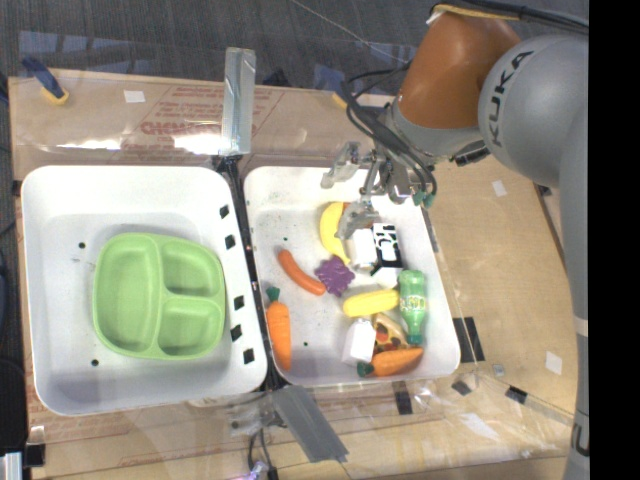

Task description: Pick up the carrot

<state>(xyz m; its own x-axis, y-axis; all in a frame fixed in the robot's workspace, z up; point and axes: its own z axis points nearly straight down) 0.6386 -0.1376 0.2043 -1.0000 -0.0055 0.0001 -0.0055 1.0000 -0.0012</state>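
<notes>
The carrot [279, 334] is orange with a small green top. It lies lengthwise against the left wall of the right bin [290, 193], near the front corner, with the green end pointing to the back. My gripper [358, 218] hangs over the back middle of that bin, above a yellow banana [331, 227]. It is well behind and to the right of the carrot, and nothing of the carrot is near it.
Around the carrot lie a red sausage [300, 272], purple grapes [336, 276], a yellow piece [370, 302], a green bottle [412, 305], a white block [360, 341] and another orange piece [397, 362]. The left bin [60, 193] holds a green divided plate [158, 294].
</notes>
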